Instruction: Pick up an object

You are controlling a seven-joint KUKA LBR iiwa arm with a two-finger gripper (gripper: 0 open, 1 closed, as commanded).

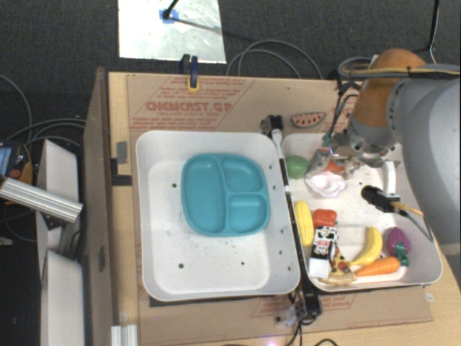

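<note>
White right-hand bin (432,262) crowds the toys, so the gripper (333,161) hangs at its twelve o'clock over an orange piece (336,166), perhaps targeting it; its grip state cannot be told.

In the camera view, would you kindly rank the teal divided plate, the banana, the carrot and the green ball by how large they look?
1. teal divided plate, by far the largest.
2. and 3. banana and carrot: these look alike in length, so I would not rank one over the other.
4. green ball, the smallest.
</note>
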